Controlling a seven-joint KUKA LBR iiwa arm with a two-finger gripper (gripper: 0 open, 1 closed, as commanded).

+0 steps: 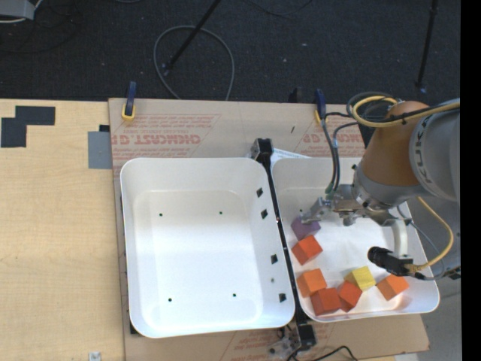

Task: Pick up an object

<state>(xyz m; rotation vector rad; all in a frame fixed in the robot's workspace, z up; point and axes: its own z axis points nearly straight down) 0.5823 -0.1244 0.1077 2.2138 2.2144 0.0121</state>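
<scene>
The arm [406, 153] was in over the right bin [421, 307], its jaws [319, 210] down low near the bin's left wall, right at the purple block [305, 226]. Whether the jaws were spread or pressed together, I could not tell; the wrist and cables crowded that spot. The purple block sat just under the tip, touching or nearly so, but nothing showed clearly pinched. Just below it lay an orange block [307, 250], and further down a cluster: another orange block [313, 281], two red ones [337, 298], a yellow block [363, 277] and an orange one [392, 286] toward the right rim. The left bin [135, 201] lay alongside. By my reading, the approach was made; the lift, the real proof of a pick, was still to come.
</scene>
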